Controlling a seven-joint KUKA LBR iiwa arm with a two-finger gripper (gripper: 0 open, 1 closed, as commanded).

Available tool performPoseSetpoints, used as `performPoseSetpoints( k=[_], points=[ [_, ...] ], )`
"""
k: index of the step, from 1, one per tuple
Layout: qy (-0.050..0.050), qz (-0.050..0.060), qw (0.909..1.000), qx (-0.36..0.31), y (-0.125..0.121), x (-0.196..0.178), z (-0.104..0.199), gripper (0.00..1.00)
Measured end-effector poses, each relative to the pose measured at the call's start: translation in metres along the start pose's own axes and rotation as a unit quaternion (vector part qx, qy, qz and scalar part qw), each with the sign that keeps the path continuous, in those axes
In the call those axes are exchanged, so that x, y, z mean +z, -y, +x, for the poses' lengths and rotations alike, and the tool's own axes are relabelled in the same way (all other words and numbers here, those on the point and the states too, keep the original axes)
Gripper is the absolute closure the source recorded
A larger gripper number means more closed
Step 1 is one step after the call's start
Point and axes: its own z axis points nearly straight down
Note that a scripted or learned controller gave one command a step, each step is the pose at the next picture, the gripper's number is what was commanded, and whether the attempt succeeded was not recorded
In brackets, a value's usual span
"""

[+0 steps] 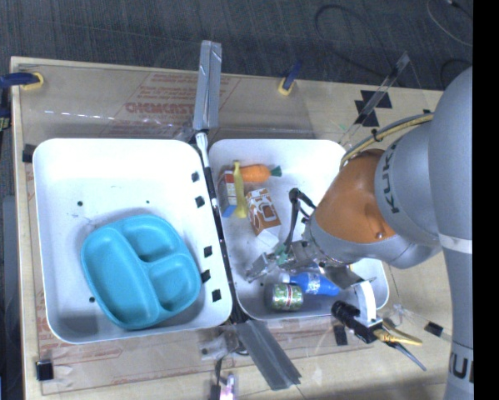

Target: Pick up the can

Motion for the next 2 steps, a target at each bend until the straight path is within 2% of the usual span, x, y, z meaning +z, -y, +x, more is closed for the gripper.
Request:
performPoseSetpoints(
  k=[1, 2],
  points=[
    [0.000, -0.002, 0.9822, 0.188, -0.003, -0.001, 0.012, 0.00],
    [-0.001, 0.000, 0.9842, 0.177, 0.004, -0.010, -0.023, 0.00]
  ],
)
